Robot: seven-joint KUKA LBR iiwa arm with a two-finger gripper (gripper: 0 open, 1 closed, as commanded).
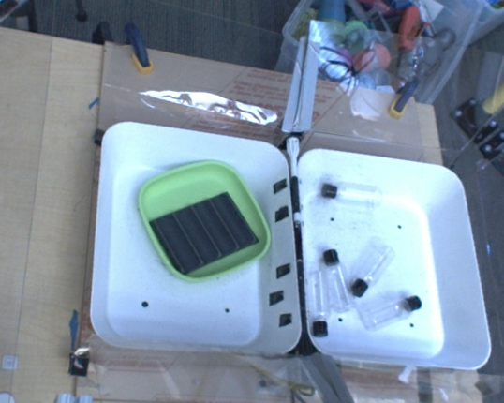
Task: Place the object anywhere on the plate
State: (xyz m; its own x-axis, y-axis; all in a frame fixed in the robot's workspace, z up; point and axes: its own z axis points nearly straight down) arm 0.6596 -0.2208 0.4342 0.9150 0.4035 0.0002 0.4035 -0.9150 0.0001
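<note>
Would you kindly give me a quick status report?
Vials loose in right bin. Green plate in left bin, black ridged pad on it.

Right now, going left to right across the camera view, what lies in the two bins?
Green plate carrying a dark ridged slab in the left bin → clear black-capped vials scattered in the right bin.

The bench carries 2 white bins: the left bin (113, 302) and the right bin (460, 324). In the left bin sits 1 green plate (160, 193) bearing 1 dark ribbed slab (203, 232). In the right bin lie 5 clear vials with black caps (370, 265).
</note>
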